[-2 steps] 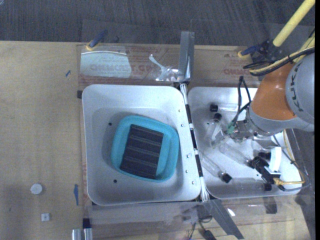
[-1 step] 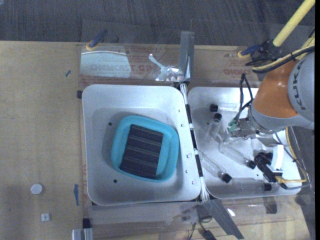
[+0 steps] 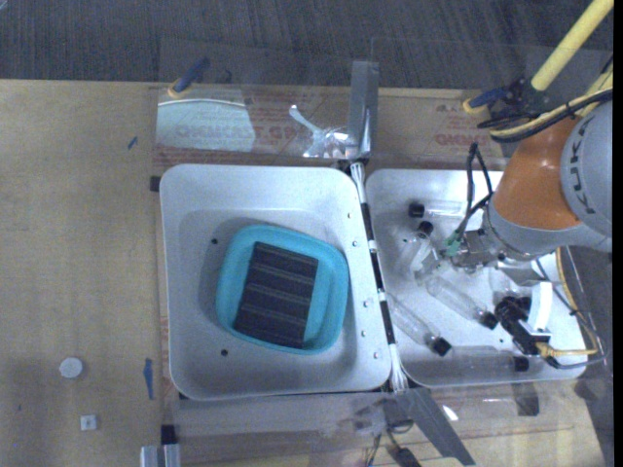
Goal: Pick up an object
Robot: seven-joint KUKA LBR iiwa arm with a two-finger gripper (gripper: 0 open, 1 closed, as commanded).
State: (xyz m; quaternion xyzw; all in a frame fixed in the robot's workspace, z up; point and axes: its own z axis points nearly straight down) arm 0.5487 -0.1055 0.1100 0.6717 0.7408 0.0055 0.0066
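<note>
Worktop [image 3: 78, 261] — a tan board that is carrying both bins. A dark ribbed floor [image 3: 195, 8] is showing beyond its far edge.

Left bin [image 3: 185, 193], white and shallow, is holding one large item. Right bin [image 3: 399, 191], white, is sitting just beside it, and its right rim is being covered by the arm.

Arm [image 3: 531, 188], grey with an orange band, is reaching in from the right and is being cut off by the frame edge.

Blue tray [image 3: 229, 280], a candidate for the pick, is lying slightly askew in the middle of the left bin. A black ribbed insert [image 3: 280, 295] is sitting inside it.

Clear sheet [image 3: 204, 125] is lying behind the left bin, its print too faint to read.

Grey post [image 3: 363, 105] is standing behind the seam between the bins.

Pincer [image 3: 459, 251] is hanging over the middle of the right bin. Whether it is open, closed or gripping anything cannot be told, as the wrist is hiding it.

Clear tubes [image 3: 414, 321] with black caps [image 3: 440, 345] are lying scattered on the floor of the right bin — near the pincer, though their outlines are hard to make out against the white.

Grey disc [image 3: 70, 367] is resting on the worktop, well apart from the bins.
</note>
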